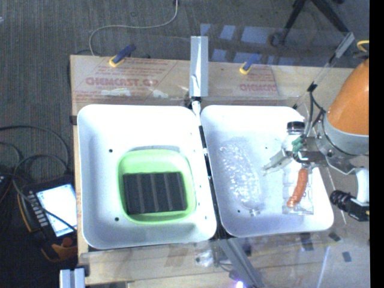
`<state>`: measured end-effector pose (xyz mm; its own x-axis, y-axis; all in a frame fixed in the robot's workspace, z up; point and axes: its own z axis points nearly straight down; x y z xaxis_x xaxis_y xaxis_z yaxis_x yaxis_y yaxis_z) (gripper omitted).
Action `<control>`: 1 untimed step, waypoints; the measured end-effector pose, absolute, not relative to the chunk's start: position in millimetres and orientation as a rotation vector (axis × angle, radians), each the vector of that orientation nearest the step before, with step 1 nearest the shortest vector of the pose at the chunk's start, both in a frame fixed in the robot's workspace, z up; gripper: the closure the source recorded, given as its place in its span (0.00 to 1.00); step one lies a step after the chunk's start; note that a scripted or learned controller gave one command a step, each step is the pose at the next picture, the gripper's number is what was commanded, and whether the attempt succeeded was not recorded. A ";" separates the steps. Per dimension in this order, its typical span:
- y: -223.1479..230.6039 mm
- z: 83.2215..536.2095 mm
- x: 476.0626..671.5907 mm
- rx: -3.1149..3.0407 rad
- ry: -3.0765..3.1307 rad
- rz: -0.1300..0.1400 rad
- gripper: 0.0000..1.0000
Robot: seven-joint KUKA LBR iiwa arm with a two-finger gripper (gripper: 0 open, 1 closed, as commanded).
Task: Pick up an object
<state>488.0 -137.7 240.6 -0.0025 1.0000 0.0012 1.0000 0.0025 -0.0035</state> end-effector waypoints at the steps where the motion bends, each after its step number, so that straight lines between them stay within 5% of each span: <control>1: -193.5 190.2 533.3 -2.203 -2.237 0.003 0.00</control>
<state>533.3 -193.5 190.2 -0.0156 0.9999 -0.0001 0.9999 0.0156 -0.0029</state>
